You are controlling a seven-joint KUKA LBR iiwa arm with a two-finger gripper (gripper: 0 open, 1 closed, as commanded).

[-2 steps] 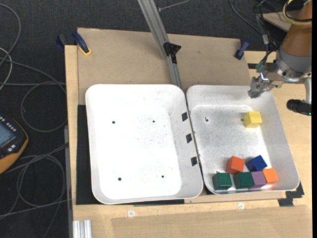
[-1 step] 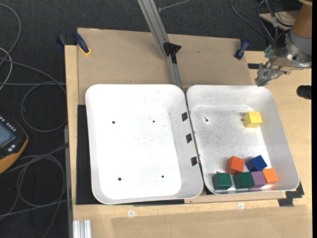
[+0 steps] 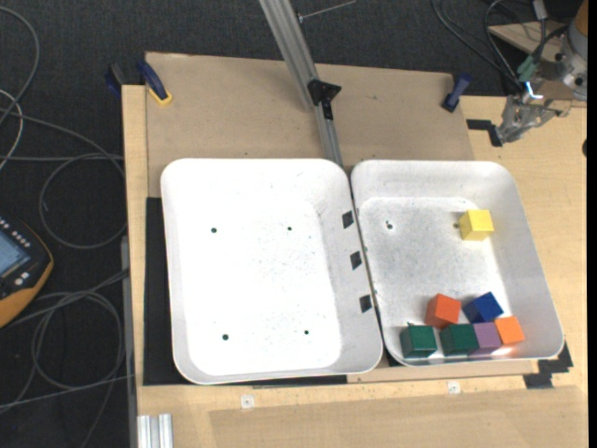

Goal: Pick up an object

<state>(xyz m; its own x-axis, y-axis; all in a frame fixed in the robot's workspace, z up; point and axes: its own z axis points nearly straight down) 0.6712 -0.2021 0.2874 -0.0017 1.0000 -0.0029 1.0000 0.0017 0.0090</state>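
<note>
Your arm is up high, far from the blocks.

Take the right bin (image 3: 530, 250) as your marker. The left bin (image 3: 187, 250) sits right beside it. Your gripper (image 3: 519, 119) hangs past the right bin's far right corner, over the bench, pointing down; you cannot tell if its jaws are spread or pressed together. Inside the right bin, a yellow block (image 3: 477, 224) sits alone near the far side. The other blocks (image 3: 462, 327), red, blue, orange, purple and two green, huddle together at its near edge.
</note>
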